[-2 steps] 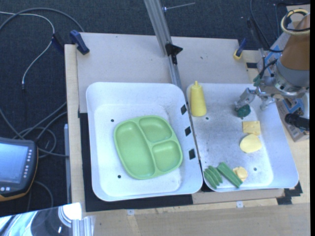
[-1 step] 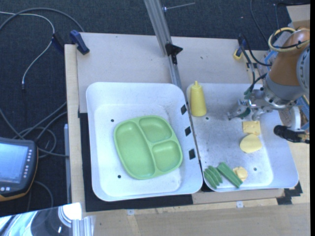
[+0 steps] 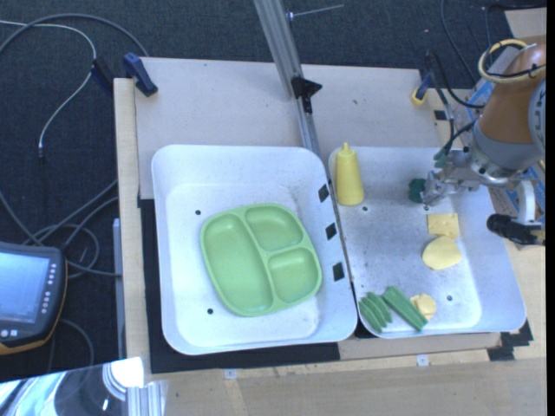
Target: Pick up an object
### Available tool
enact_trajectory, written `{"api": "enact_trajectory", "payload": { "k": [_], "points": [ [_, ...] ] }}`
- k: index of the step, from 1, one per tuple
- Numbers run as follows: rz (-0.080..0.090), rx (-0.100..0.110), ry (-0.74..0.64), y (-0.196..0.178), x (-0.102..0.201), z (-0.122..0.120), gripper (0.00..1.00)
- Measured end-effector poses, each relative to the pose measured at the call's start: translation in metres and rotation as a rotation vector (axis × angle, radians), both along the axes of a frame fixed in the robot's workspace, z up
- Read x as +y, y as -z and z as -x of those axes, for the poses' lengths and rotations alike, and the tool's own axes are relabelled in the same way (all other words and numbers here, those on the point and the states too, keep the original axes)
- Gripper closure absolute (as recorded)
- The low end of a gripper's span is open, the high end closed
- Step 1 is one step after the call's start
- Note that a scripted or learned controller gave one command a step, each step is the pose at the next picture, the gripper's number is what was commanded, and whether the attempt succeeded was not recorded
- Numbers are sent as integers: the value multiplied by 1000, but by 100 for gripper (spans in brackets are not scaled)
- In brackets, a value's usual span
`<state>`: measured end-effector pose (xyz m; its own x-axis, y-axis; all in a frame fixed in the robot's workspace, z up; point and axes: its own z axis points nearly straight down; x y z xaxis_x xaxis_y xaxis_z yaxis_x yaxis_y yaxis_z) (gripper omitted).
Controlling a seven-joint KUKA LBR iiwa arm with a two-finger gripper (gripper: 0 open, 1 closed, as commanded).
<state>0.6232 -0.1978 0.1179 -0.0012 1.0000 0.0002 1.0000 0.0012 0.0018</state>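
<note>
The right bin point(image 3: 381, 250) holds a yellow squeeze bottle point(image 3: 349, 175) lying at its back left. A pale yellow cheese-like block point(image 3: 444, 224) and a yellow lemon-like piece point(image 3: 441, 253) sit toward the bin's right side. Green pea pods point(image 3: 392, 308) and a small yellow piece point(image 3: 424, 304) lie near the front rim. My gripper point(image 3: 427, 191) hangs low over the back right of this bin, just above the cheese block and right of the bottle. Whether anything sits between its fingers cannot be made out.
The left bin point(image 3: 173, 232) carries a green three-compartment plate point(image 3: 260, 257). A grey metal pole point(image 3: 282, 33) slants up from between the bins. Cables and a tablet screen point(image 3: 26, 289) lie off the bench to the left.
</note>
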Motion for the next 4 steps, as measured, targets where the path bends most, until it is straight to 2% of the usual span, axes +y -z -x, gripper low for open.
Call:
{"api": "enact_trajectory", "payload": {
  "k": [2,4],
  "points": [
    [3,-7,0,-119,-4,1,100],
    [-3,4,-6,-103,113,-12,100]
  ]
}}
